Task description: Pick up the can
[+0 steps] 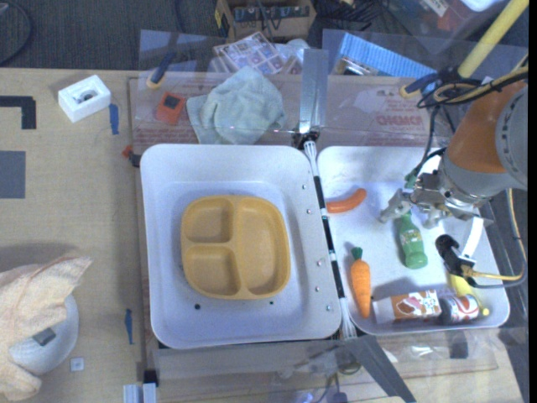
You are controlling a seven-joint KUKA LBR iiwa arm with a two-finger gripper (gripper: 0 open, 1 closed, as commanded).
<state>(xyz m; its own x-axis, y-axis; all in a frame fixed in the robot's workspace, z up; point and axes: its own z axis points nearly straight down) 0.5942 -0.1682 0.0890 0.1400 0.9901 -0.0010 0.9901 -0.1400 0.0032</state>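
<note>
Where gripper (417, 211) hovers, green bottle (411, 243), label unreadable

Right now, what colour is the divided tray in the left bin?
Mustard yellow tray, camera view.

No legible text; faint red lettering on clear panel (394, 117) unreadable.

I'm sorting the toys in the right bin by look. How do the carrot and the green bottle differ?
The carrot is orange with a small green top; the green bottle is green all over. The carrot lies by the bin's left wall, apart from the arm; the bottle lies just under the gripper. The carrot tapers to a point; the bottle has a blunt, rounded body. Both lie flat, lengthwise up the right bin.
</note>
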